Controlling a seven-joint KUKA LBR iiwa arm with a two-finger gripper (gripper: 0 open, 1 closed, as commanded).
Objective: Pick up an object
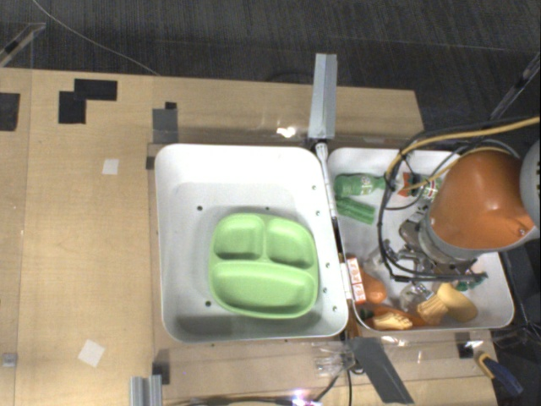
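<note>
My arm, with its orange band, reaches down into the right bin. My gripper hangs low over the bin's front, just above a tan bread-like piece. A second tan piece and a small orange piece lie to its left. A green bottle-shaped object and a flat green object lie at the bin's back left. A red and white packet rests against the bin's left wall.
The left bin holds a green divided tray. A metal post stands behind the wall between the bins. Cables loop around the wrist. Wooden bench surface spreads to the left.
</note>
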